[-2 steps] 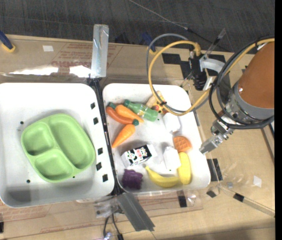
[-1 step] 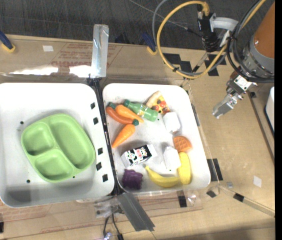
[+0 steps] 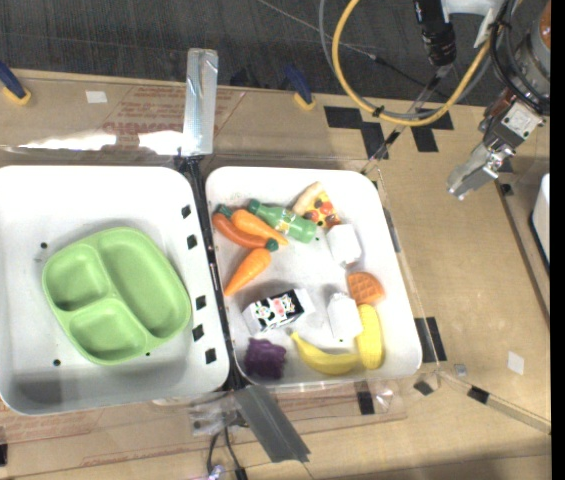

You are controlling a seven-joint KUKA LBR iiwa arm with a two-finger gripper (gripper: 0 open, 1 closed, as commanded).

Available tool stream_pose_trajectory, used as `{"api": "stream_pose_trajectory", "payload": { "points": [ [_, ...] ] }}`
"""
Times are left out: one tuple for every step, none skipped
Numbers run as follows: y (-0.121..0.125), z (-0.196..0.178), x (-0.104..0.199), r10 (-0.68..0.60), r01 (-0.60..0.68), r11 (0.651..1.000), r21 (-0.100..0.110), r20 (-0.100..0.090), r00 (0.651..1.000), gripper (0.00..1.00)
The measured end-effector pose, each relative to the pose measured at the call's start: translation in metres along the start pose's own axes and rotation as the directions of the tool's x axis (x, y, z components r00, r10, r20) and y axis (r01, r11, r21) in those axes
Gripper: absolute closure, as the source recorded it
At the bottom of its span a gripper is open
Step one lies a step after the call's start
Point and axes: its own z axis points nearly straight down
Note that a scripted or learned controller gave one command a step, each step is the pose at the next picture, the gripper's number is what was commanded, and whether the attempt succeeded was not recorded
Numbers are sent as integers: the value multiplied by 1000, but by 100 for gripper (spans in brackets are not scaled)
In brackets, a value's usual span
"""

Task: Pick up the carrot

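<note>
Biggest thing on the bench: the left bin [image 3: 12,268], carrying a green divided plate [image 3: 115,294]. Beside it the right bin [image 3: 387,238] is crowded. Up at the far right, well apart from both bins, the gripper [image 3: 474,175] hangs over bare bench; its tip is small and blurred, so I cannot tell how wide the pincer stands, and I see nothing in it.

Into the right bin now. Two bananas [image 3: 347,348] lie at the near edge, and a green bottle [image 3: 284,221] lies far. The carrot [image 3: 247,269] lies slanted at the left side, close to the wall, with a second carrot [image 3: 244,228] just beyond it, against the bottle. A milk carton [image 3: 278,310] sits just near it.

The risk, as I judge it: the wall crowds one finger, or the pincer closes on the neighbouring carrot or the carton.
</note>
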Motion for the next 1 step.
{"api": "stream_pose_trajectory", "payload": {
  "points": [
    [33, 128, -36, -103, 103, 995, -2, 15, 995, 100]
  ]
}}
